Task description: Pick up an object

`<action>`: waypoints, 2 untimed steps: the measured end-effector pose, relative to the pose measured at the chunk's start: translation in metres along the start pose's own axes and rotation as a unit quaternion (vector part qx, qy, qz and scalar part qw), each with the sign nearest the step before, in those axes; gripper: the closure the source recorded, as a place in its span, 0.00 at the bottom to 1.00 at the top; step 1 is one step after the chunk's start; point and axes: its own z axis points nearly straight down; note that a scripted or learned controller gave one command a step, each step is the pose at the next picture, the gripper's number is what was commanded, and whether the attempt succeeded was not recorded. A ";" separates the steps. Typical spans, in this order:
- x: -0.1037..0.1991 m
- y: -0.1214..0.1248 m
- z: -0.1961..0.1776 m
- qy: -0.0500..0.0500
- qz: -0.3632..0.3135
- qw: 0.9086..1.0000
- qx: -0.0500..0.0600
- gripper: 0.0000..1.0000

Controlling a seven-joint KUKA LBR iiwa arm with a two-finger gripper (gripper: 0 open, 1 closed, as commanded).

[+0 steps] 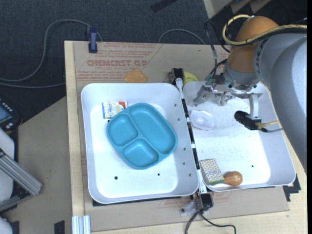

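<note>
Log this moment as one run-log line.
arm: over right bin far end | end effector: nothing seen held | left bin: blue divided plate, small carton | right bin: clear lid, patterned packet

Bench (75,130) with two white bins (92,145) (side by side).

Two white bins seen: left bin (92,145), right bin (273,160). Sky-blue divided plate (141,135) seen in left bin; behind plate, small white packet (113,108) marked with blue and red. In right bin: clear, whitish wrapper (202,119) near bin's left wall; at front edge, cream packet (210,169) patterned with fine speckles, and beside it orange-brown rounded object (232,178). Arm (285,72) grey, orange band (251,40) above wrist. Bench (78,72) tan, printed with faded red lettering.
</note>
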 end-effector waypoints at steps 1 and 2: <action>-0.043 0.000 0.000 -0.002 0.003 1.000 -0.002 0.00; -0.010 0.000 0.000 0.000 0.000 1.000 0.000 0.00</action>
